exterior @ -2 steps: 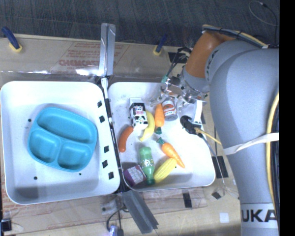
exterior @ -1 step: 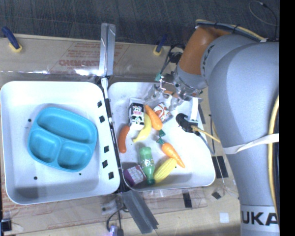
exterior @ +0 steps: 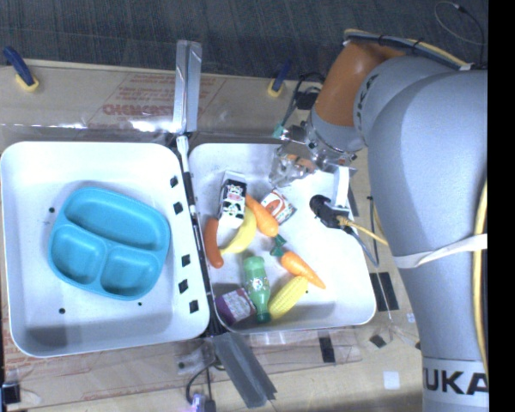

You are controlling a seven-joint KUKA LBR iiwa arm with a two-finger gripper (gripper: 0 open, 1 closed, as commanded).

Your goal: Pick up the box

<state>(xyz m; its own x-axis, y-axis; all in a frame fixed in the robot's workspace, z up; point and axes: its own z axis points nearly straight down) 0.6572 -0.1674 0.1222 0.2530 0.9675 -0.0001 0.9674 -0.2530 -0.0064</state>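
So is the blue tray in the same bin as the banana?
No, the blue tray lies in the left bin; the banana is in the right bin.

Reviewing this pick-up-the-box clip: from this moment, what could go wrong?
The box lies tight against the banana and close to the bin's divider wall, so a descent may hit either. The gripper hovers nearer the red-and-white packet, which might get taken instead.

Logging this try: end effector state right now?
End effector: above the far edge of the right bin, nothing seen in its grasp; open or closed cannot be told. Box lies apart in that bin.
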